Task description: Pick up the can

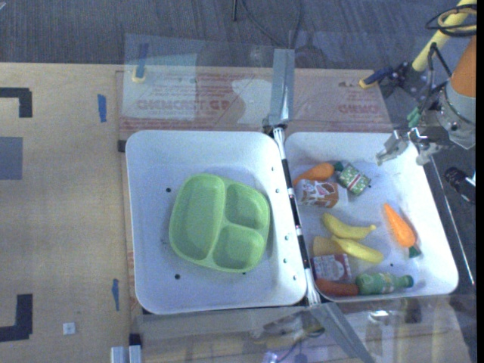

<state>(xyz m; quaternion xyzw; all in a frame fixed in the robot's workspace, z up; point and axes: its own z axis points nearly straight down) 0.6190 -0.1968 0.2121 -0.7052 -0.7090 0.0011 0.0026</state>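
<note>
so the table (60, 203) is carrying two white bins, the left bin (144, 278) is holding just a green divided plate (219, 221) and the right bin (442, 267) is where all the clutter is sitting. The arm (461, 74) is reaching in at the right bin's far right corner, and the gripper (404, 151) is hovering over that corner with its fingers looking spread apart and nothing between them. The can (318, 193) is lying on its side well apart from the gripper, near the bin's left wall, with a carrot (318, 171) just above it and a small green box (352, 178) just beside it. Here's what I'm worrying about: a can lying down is probably going to roll or skid if the fingers are closing across the curve, and with that box sitting so close one finger could be landing on it instead. There's also a second red-and-white thing (333, 265) sitting near the front by the green bottle (382, 282) that's looking pretty can-like, so going for the wrong one is a real possibility
</note>
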